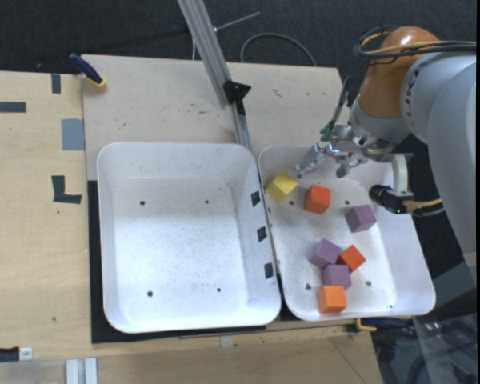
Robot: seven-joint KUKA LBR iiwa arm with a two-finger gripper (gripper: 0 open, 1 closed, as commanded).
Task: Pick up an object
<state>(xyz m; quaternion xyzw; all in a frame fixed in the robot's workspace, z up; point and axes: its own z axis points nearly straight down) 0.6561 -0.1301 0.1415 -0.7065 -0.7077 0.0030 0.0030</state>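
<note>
1. The grey arm with its orange band (pixel 388 62) reaches in from the three o'clock side, and its two-finger metal gripper (pixel 330 162) hangs over the far edge of the right shallow white bin (pixel 400 290).
2. The fingers look spread, with nothing between them; the view is small here, so this is only how it appears.
3. A yellow foam cube (pixel 282 186) sits at the bin's ten o'clock corner, just beside the wall shared with the left shallow white bin (pixel 112 238).
4. An orange cube (pixel 318 199) lies near the yellow one, toward three o'clock from it and below the gripper in the view, apart from the fingers.
5. A purple cube (pixel 360 217) rests toward four o'clock from that orange cube, near the arm's black fitting (pixel 386 198).
6. Toward the bin's six o'clock end sits a cluster of four: a purple block (pixel 326 252), a small orange block (pixel 352 257) touching it, a second purple block (pixel 336 275) and an orange block (pixel 332 298) nearest the rim.
7. The bins rest on a pale wooden bench (pixel 32 214).
8. A slanted metal rail (pixel 204 34) runs in from twelve o'clock.
</note>
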